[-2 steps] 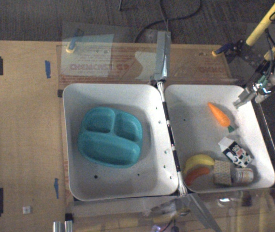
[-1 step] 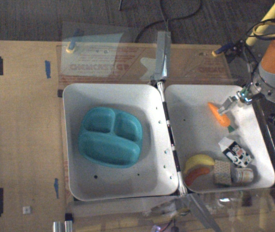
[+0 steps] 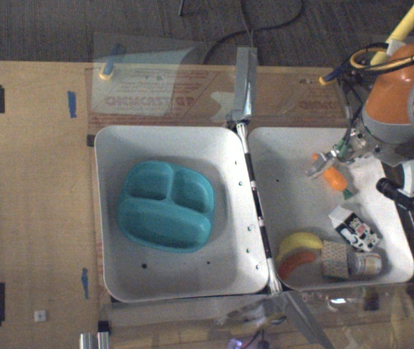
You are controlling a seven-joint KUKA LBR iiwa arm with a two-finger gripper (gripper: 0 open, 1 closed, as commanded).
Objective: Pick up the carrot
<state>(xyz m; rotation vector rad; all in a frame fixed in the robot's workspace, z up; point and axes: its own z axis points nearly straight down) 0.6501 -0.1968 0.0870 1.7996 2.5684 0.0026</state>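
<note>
The carrot (image 3: 335, 178) lies in the right bin (image 3: 287, 195), at about 1 o'clock from the bin's middle. The gripper (image 3: 328, 163) is directly over it, touching or nearly so. Whether the fingers pinch the carrot I cannot tell. At 6 o'clock lie a banana (image 3: 299, 243) and a box (image 3: 357, 230). The left bin (image 3: 119, 151) holds a teal tray (image 3: 166, 205).

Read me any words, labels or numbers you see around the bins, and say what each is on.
Clear sheet behind the left bin: reddish print, too blurred to read.
Black and white box in the right bin: markings too small to read.
Nothing else carries text.
</note>
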